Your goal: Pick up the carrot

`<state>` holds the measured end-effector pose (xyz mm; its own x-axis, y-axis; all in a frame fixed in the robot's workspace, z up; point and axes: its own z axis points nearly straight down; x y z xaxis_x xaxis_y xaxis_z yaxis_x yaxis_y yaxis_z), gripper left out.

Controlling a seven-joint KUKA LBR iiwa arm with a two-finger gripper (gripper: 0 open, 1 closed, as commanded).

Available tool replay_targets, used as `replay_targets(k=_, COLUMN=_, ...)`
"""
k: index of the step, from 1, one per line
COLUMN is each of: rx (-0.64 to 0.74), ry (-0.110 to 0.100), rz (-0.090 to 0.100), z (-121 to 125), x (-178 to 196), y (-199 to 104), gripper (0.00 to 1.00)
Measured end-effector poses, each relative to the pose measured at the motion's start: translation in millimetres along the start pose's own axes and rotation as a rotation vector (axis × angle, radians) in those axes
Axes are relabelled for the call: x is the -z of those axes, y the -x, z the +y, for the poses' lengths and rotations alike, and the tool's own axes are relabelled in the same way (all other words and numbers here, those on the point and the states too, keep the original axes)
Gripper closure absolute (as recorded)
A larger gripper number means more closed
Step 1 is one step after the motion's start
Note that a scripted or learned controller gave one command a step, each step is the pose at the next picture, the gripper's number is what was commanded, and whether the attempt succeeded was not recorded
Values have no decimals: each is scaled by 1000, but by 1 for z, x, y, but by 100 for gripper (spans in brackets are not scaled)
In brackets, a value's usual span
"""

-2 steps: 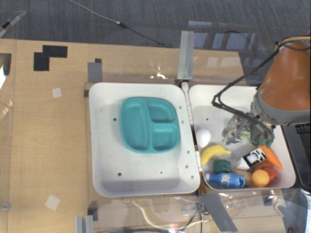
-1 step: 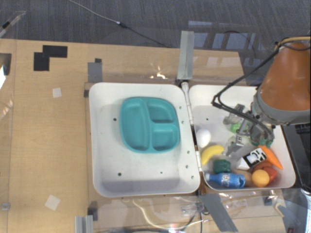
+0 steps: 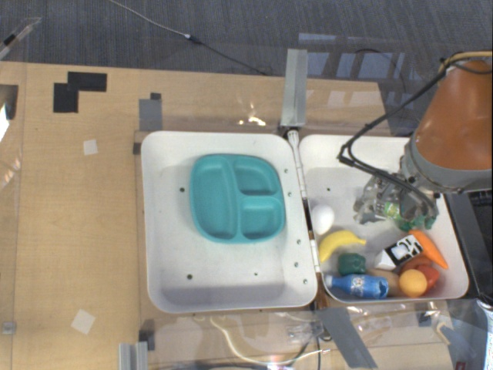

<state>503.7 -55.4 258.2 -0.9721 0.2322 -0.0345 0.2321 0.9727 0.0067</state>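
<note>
Plywood-looking tan bench top [image 3: 69, 230] takes up most of the shot, with a few black tape squares near the top left and some pale tape patches scattered around. Behind it there's dark grey ribbed carpet [image 3: 192, 6] with a thin cable running across it. Clear panels around the bench catch a bit of glare.

Two white bins sit side by side. Left bin [image 3: 169, 276] has a teal divided plate [image 3: 237, 197] in the middle of it. Right bin [image 3: 331, 168] is where all the clutter is, packed down at the near end: a white egg [image 3: 322, 219], a yellow banana [image 3: 340, 243], a dark green thing [image 3: 353, 264], a blue bottle [image 3: 359, 286] lying on its side, an orange ball [image 3: 414, 283].

The carrot [image 3: 428, 248] is in the right bin near its right wall, lying at a slant, next to a black-and-white tagged block [image 3: 405, 249].

The arm [image 3: 458, 122], orange part and all, hangs over the right bin, and the gripper [image 3: 394, 204] is just above the carrot's upper end. Honestly can't tell its state, it's a blur of metal and something green.
</note>
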Motion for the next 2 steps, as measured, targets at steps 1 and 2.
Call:
replay_targets(k=1, rx=0, ry=0, rz=1, z=0, x=0, y=0, gripper=0)
replay_targets(k=2, rx=116, ry=-1, rz=29, z=63, x=-58, y=-32, gripper=0)
